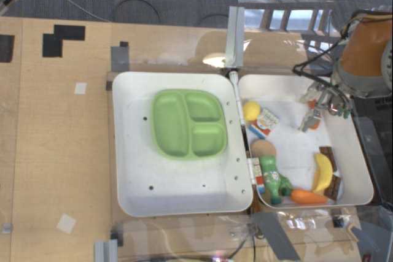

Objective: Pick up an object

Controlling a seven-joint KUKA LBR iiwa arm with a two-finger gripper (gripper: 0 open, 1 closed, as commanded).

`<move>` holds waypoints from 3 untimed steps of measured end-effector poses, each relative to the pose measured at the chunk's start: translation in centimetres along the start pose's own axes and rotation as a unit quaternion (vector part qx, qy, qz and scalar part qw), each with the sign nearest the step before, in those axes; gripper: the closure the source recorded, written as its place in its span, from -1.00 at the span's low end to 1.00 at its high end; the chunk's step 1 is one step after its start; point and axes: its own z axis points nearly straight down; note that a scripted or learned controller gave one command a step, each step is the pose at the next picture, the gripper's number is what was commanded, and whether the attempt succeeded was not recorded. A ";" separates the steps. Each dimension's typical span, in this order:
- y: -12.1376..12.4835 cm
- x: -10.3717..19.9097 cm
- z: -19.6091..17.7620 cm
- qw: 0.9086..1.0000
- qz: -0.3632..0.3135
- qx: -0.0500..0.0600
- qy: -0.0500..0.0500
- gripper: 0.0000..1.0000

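**Gripper poised above the right bin before a pick**

At the right of the frame, the gripper (313, 108) hangs over the upper part of the right bin (288, 153), its fingers slightly parted with nothing visible between them. Candidate objects lie mostly along that bin's left and lower sides: a yellow ball (250, 111) touching a small printed carton (264, 121), a tan rounded item (263, 148), a green bottle (271, 176), a carrot (309, 197), and a banana (322, 172) resting against a dark bar (331, 164) near the lower right wall. The left bin (132, 150) holds a green divided plate (188, 123).

A sound pick would probably favour the banana or the carrot, which stand freer than the crowded left-hand cluster; the fingers should straddle the object's narrow width and descend vertically, clear of the bin wall.

Printing on the carton and bottle is too small to read; no brand can be made out.
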 end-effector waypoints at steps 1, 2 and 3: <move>0.3 -1.1 1.0 0.999 0.041 0.000 0.001 -1.00; 0.5 -1.5 -0.4 0.999 0.039 -0.001 -0.005 1.00; 1.4 5.7 -9.2 0.998 0.067 -0.001 -0.002 1.00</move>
